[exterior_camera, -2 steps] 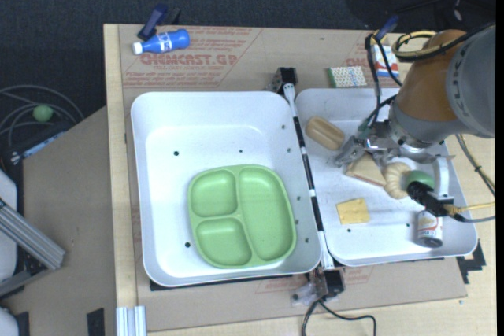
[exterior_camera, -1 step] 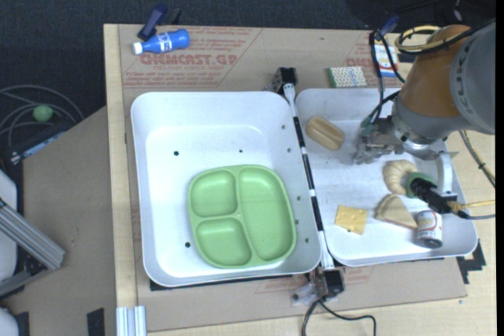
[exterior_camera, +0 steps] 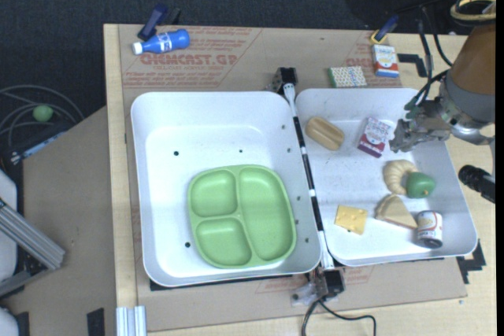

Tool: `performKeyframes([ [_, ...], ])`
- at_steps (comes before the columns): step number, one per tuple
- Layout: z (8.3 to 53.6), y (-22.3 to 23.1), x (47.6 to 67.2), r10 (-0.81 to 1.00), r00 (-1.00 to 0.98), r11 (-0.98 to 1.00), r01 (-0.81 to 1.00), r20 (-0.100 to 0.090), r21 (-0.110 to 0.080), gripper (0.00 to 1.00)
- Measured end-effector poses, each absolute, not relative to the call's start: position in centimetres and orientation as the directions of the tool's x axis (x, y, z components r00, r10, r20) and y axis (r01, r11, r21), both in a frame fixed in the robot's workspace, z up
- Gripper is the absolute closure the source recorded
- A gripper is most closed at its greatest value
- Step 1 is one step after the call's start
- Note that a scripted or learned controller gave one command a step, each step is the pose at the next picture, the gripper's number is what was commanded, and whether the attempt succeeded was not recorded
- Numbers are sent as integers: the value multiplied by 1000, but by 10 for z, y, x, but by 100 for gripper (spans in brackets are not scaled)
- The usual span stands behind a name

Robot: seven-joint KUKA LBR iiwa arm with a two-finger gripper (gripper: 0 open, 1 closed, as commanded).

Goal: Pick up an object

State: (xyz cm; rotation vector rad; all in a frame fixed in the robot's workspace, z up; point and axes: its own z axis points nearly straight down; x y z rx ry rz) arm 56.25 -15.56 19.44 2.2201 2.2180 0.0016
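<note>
The right white bin point(exterior_camera: 441, 161) holds several items. A tan bread roll point(exterior_camera: 325, 133) lies at its upper left, with a red and white packet point(exterior_camera: 376, 136) to the right of it. Lower down are a pale croissant point(exterior_camera: 396, 169), a green fruit point(exterior_camera: 419, 185), a yellow cheese slice point(exterior_camera: 351, 219), a beige wedge point(exterior_camera: 394, 211) and a small can point(exterior_camera: 429, 228). My gripper point(exterior_camera: 403, 134) hangs low over the bin's upper right, just right of the packet and above the croissant. Nothing shows held in it.
The left white bin point(exterior_camera: 157, 130) holds a green divided plate point(exterior_camera: 239, 215). On the bench behind the bins lie a blue bottle point(exterior_camera: 161, 42), a patterned card point(exterior_camera: 347, 76) and a small box point(exterior_camera: 384, 60). A black clamp point(exterior_camera: 286, 79) sits between the bins.
</note>
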Motion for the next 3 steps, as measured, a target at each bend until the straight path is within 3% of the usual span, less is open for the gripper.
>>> performKeyframes([
  [1, 193, -155, 562, 1000, 0, 0, 1000, 0, 1, 0],
  [2, 127, -145, 632, 1000, 0, 0, 1000, 0, 0, 0],
  [3, 84, -176, 632, 1000, 1, -1, 1000, 0, -2, 0],
])
